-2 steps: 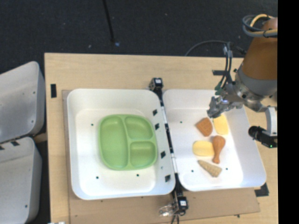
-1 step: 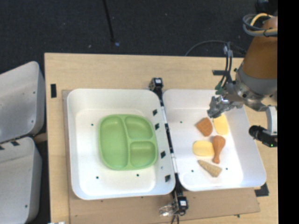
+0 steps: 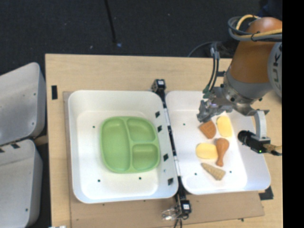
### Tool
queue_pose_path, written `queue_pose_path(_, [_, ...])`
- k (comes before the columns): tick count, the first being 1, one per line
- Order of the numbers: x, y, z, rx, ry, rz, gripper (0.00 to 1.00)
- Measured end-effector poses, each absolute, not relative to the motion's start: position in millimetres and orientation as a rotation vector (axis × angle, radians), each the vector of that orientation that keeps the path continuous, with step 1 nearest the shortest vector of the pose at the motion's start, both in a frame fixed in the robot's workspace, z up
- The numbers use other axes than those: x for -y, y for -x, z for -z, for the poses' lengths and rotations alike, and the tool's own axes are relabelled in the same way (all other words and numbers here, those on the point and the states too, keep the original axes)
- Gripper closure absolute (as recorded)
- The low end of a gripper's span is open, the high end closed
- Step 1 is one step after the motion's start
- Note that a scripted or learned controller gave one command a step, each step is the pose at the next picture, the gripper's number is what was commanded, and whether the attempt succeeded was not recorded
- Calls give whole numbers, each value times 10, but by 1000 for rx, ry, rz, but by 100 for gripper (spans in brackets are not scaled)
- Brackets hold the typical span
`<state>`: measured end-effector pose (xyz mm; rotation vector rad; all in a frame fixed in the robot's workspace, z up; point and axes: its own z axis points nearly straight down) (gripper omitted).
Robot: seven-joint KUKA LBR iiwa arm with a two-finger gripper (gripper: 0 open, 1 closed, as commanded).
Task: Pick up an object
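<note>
**On a wooden bench: arm poised over toy food in the right bin**

At the near edge of the bench (image 3: 57, 194), a small metal clip (image 3: 173, 213) sits by the seam between the two bins, too blurred to make out clearly. The left bin (image 3: 78, 175) holds a green divided plate (image 3: 129, 144) with three compartments, lying flat near its middle.

The right bin (image 3: 251, 175) holds five pieces of toy food in a loose cluster. Nearest is a tan wedge (image 3: 213, 171). Behind it lie a pale yellow lump (image 3: 206, 150) and a brown drumstick (image 3: 222, 148), side by side and touching or nearly so. Farther back are an orange-brown piece (image 3: 207, 129) and a yellow piece (image 3: 224, 126), just beside each other.

The gripper (image 3: 209, 112) hangs directly above the orange-brown piece, at its far edge. It is dark and seen from above, so how far its fingers are parted cannot be told, nor whether they touch the piece. The grey arm (image 3: 247, 84) with its orange band is cut off at the right. A black part (image 3: 249, 139) juts out near the bin's right side.
</note>
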<state>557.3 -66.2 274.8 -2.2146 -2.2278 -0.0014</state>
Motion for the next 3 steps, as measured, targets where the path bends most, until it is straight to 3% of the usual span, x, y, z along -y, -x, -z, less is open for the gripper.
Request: queue_pose_path(3, [-873, -5486, -2334, 2227, 2213, -1, 100])
